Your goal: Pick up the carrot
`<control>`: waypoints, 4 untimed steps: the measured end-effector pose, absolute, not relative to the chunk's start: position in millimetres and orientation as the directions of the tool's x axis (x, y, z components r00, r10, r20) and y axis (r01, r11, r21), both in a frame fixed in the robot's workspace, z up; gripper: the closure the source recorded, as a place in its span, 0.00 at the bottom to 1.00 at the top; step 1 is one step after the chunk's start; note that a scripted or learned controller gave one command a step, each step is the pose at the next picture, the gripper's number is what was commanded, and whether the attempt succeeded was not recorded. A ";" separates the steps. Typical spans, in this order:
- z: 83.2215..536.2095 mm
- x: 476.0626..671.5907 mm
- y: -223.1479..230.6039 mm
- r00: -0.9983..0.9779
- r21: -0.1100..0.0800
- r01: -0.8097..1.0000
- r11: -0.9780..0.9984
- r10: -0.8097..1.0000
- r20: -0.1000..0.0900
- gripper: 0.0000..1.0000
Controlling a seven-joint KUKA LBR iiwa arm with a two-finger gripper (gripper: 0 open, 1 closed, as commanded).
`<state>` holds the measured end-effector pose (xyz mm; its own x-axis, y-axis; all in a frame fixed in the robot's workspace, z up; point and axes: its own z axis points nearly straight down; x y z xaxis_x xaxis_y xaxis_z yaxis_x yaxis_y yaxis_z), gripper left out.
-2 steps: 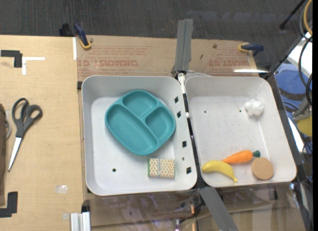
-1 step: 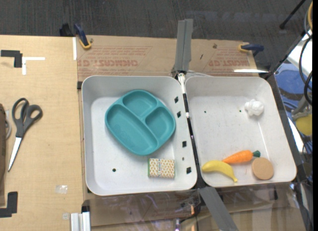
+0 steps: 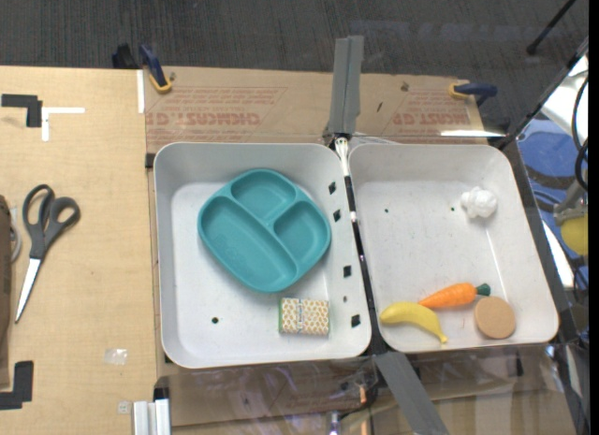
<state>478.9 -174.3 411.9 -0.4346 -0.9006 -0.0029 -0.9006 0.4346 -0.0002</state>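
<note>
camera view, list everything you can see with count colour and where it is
bins: 2, white, side by side on the bench
divided plate: 1, teal, middle of the left bin
sponge: 1, pale patterned, near edge of the left bin, below the plate
carrot: 1, orange with green top, near part of the right bin
banana: 1, yellow, near edge of the right bin, just left of the carrot
round disc: 1, tan, near right corner of the right bin, beside the carrot's green end
crumpled lump: 1, white, far right of the right bin
scissors: 1, grey handles, on the bench left of the bins
clamps: 2, blue, on the cardboard behind the bins
</note>
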 end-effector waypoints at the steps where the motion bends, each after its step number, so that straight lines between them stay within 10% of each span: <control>1: 394.7 478.9 -184.4 -0.543 0.000 -0.839 0.543 -0.839 -0.003 1.00; 4: 388.2 484.0 -210.2 -0.771 -0.002 -0.637 0.771 -0.637 -0.003 1.00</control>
<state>484.0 -210.2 388.2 -0.7708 -0.6371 -0.0033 -0.6371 0.7708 -0.0017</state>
